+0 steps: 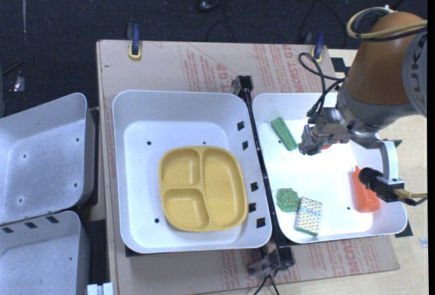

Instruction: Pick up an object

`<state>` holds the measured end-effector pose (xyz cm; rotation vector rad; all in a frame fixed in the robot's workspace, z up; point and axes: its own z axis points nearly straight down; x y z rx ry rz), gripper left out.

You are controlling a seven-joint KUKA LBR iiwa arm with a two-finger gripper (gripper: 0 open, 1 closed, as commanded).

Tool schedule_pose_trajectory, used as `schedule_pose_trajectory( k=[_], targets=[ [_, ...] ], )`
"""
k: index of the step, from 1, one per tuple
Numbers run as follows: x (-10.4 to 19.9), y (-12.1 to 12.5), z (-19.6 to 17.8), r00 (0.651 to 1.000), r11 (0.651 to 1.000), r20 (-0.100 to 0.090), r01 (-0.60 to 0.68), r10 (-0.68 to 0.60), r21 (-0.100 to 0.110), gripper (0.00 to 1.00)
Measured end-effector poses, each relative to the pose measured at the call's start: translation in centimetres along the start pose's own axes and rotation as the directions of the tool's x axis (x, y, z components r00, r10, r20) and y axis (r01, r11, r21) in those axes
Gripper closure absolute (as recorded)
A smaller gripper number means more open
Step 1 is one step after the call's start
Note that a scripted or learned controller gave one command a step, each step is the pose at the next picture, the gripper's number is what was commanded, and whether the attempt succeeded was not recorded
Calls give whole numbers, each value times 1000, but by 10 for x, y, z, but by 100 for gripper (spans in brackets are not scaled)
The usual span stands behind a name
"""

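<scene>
Gripper (pixel 311 145) hangs over the right bin (pixel 326 105); finger state cannot be determined. Green block (pixel 283 133) lies just beside it, to the view's left.

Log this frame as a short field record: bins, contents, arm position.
left bin: yellow three-compartment plastic plate
right bin: green flat bar, green knobbly lump, patterned small box, orange handled tool
arm: pincer low over right bin's far part, beside the bar
held: nothing visibly
</scene>
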<state>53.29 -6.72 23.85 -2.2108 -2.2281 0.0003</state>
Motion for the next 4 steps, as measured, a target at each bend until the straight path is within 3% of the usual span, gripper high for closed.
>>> schedule_pose_trajectory(
  k=[2, 3, 4],
  targets=[
    [96, -13, 18, 1000, 1000, 0, 0, 0, 0, 100],
    [147, -22, 5, 1000, 1000, 0, 1, -1, -3, 100],
    [144, -22, 6, 1000, 1000, 2, -6, 6, -2, 0]
  ],
)
